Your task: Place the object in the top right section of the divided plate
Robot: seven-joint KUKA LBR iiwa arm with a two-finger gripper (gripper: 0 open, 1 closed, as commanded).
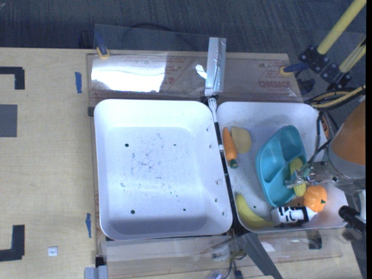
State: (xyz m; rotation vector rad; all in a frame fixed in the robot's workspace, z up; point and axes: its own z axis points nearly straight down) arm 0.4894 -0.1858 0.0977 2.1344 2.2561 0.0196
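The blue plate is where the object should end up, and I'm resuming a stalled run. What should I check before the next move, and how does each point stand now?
1. Plate inside the right bin: ok, though it lies tilted.
2. Pincer over the plate: ok, near the right rim.
3. Object between the fingers: cannot tell; a yellow-green piece sits at the tips.
4. Target section reachable: cannot tell; the dividers are unclear.
5. Surroundings: not ok; orange and bottle crowd the plate's lower end.
6. Carrot and banana away from the plate: ok.
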